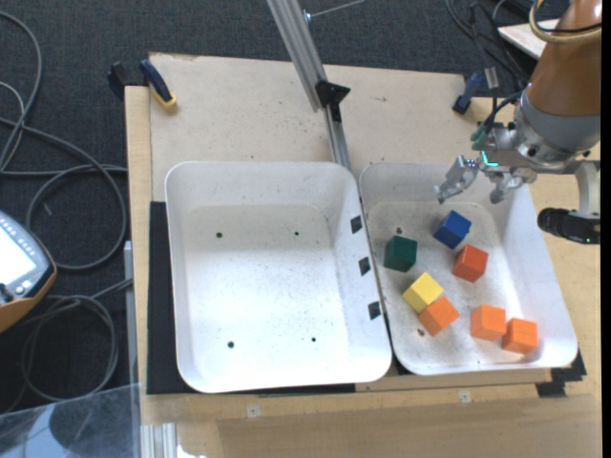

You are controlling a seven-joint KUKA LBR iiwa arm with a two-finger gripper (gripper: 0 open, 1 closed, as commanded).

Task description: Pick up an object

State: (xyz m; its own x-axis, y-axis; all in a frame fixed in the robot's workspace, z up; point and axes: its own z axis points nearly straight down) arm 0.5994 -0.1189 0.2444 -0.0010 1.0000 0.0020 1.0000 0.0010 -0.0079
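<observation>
The right bin (535, 265) holds several cubes. A blue cube (452, 228) lies near the back, with a dark green cube (401, 253) to its left and a red-orange cube (470, 262) just in front of it. A yellow cube (422, 291) touches an orange cube (438, 315), and two more orange cubes (488, 322) (520, 335) sit at the front right. My gripper (474, 183) hangs open above the back of this bin, over the blue cube, its two fingers spread apart with nothing between them.
The left bin (191, 284) sits beside the right one. A slanted metal pole (298, 36) rises from the bench behind the bins. Blue clamps (158, 82) (472, 92) grip the bench's back corners. Cables lie on the floor to the left.
</observation>
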